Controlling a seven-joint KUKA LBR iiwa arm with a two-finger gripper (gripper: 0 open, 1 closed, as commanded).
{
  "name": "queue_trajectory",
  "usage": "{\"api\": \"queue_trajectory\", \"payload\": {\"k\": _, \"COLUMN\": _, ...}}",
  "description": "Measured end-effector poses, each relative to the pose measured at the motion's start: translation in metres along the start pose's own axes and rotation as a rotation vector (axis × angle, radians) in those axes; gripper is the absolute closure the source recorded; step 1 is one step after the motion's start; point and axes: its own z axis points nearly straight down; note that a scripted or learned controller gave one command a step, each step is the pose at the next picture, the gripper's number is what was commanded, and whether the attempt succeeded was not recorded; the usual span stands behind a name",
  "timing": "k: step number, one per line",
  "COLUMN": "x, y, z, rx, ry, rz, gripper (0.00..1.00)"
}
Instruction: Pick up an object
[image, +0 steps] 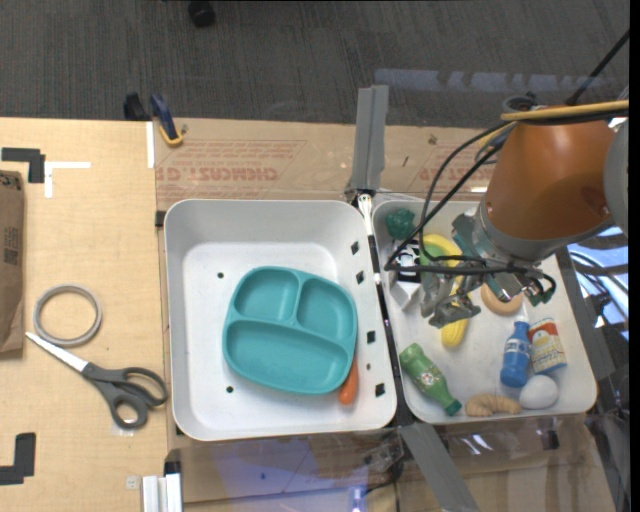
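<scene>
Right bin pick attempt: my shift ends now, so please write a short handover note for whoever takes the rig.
Gripper: low in the right bin, among the yellow corn and banana; finger state unreadable, nothing visibly held.
Right bin also has the green bottle, blue bottle and white egg.
Left bin: teal divided plate, carrot at its edge.
Done: nothing confirmed picked.
Left: grasp and lift one object.

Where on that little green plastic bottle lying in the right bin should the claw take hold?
Across the green plastic bottle's fat middle, coming straight down from above. It lies flat and slanted, cap toward the bin's near edge, with bare floor along both long sides for the fingers.
</scene>
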Motion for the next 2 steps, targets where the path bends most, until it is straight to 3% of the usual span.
{"api": "queue_trajectory", "payload": {"k": 1, "x": -0.041, "y": 0.063, "z": -0.001, "rx": 0.001, "ry": -0.003, "rz": -0.023, "gripper": 1.00}}
{"api": "queue_trajectory", "payload": {"k": 2, "x": -0.095, "y": 0.015, "z": -0.041, "rx": 0.002, "ry": -0.005, "rz": -0.059, "gripper": 1.00}}
